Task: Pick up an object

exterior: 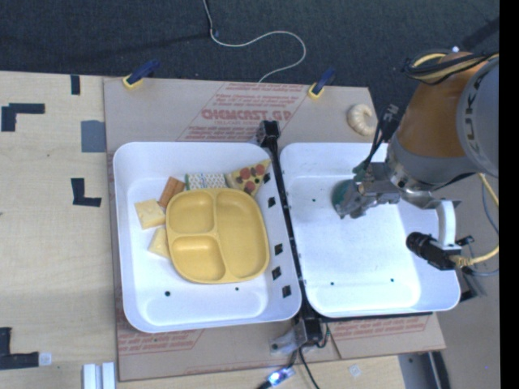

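Two shallow white bins sit side by side on a cardboard sheet (243, 112) laid over the bench. The left bin (134, 294) holds a yellow divided plate (217, 235) with three compartments, lying flat near the bin's middle. Tucked around and partly under the plate's upper and left edges are several small items — a pale tan square piece (149, 214), a brown cracker-like piece (170, 190), another pale piece (158, 242) at the plate's left rim, and a multicoloured patterned piece (251, 175) by the upper right corner.

The right bin (365, 294) shows a bare white floor with the gripper (354, 201) lowered into its upper middle area. A teal-green object (344, 194) sits at the gripper's tip, touching it; whether it lies between the fingers cannot be told from this angle. The grey arm with its orange band (434, 128) enters from the right — above it, on the cardboard beyond the bin, rests a beige rounded object (362, 118).
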You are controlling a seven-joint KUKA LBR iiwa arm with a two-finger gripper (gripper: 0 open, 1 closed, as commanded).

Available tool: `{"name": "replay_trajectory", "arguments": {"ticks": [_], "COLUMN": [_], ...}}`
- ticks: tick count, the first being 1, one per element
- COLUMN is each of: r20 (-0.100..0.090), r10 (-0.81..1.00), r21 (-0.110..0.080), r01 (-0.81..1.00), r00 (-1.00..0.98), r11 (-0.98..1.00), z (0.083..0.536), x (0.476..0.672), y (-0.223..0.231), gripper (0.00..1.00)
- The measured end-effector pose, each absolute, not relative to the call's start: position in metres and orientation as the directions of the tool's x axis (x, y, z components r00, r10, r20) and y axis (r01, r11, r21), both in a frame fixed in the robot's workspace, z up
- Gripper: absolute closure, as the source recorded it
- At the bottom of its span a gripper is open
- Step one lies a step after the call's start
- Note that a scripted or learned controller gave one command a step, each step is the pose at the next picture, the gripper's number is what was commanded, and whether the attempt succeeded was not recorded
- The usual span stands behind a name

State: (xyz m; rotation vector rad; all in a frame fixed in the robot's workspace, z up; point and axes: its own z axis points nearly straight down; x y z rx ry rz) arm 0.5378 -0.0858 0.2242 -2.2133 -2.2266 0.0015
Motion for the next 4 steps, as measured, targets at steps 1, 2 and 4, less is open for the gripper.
{"name": "replay_trajectory", "arguments": {"ticks": [1, 2, 4], "r20": [-0.001, -0.001, -0.001], "r10": [1.000, 1.000, 1.000], "r21": [-0.002, -0.002, -0.002], "r01": [1.000, 1.000, 1.000], "r00": [-0.002, 0.001, -0.001], "r11": [0.002, -0.001, 0.001], "z": [0.216, 0.219, 0.215], "x": [0.555, 0.543, 0.552], "y": [-0.079, -0.090, -0.080], "gripper": [1.00, 1.00, 1.00]}}
